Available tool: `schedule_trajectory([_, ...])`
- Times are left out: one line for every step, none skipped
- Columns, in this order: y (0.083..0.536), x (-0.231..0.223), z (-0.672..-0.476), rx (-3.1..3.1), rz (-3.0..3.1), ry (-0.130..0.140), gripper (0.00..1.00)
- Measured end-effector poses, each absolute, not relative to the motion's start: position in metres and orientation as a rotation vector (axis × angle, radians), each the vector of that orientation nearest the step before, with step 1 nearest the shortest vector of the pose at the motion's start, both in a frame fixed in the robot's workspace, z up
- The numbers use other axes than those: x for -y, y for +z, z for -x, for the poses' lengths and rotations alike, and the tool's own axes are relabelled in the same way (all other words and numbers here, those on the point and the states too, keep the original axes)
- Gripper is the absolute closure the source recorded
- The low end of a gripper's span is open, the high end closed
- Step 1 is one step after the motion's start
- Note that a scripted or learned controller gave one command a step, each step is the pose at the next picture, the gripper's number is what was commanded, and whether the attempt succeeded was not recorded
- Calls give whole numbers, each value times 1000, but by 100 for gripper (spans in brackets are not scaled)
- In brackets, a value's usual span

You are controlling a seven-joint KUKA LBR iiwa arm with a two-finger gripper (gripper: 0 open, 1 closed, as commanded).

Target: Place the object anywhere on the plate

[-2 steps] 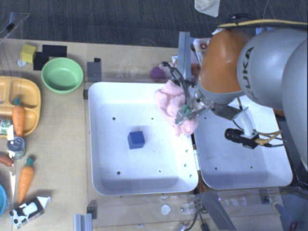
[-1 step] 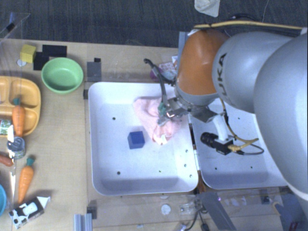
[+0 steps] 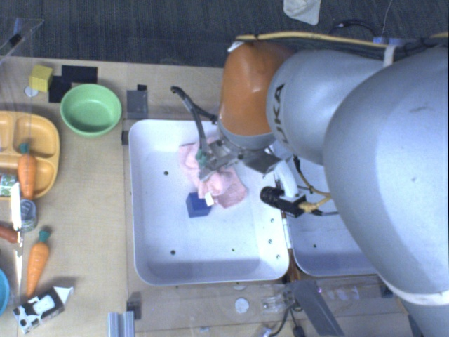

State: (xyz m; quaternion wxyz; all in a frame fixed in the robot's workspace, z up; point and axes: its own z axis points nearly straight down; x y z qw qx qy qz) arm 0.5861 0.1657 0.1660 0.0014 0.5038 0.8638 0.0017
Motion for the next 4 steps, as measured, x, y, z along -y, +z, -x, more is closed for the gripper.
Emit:
schedule_trajectory([159, -123, -588, -2620, -1727, 7, 100])
schedule_trajectory([203, -107, -609, -2650, -1677, 8, 100])
schedule_trajectory([159, -172, -590, -2763, -1490, 5, 100])
schedule_trajectory([185, -107, -597, -2504, -1890, 7, 100])
